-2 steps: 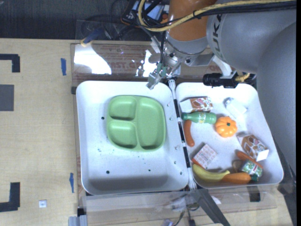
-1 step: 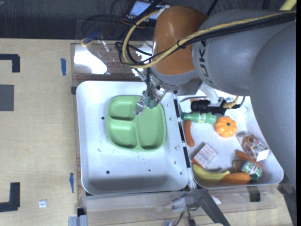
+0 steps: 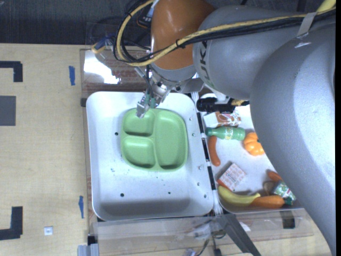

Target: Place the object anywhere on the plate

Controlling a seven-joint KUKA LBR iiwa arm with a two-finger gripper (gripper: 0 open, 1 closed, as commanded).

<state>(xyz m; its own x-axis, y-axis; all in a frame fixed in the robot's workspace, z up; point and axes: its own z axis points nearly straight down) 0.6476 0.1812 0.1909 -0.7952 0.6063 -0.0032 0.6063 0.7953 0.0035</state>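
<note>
over the left bin a green plate lies; end effector grip unclear.

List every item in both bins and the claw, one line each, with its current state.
green plate: flat in the left bin, nothing in its three compartments.
claw: over the plate's upper-left compartment; grip unclear.
banana: lying at the right bin's lower edge.
green bottle: on its side.
sausage: lying flat beside the divider.
red-and-white packet: lying flat.

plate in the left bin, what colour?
Light green, a divided plate with three compartments, seen in the camera view inside the left white bin.
</note>
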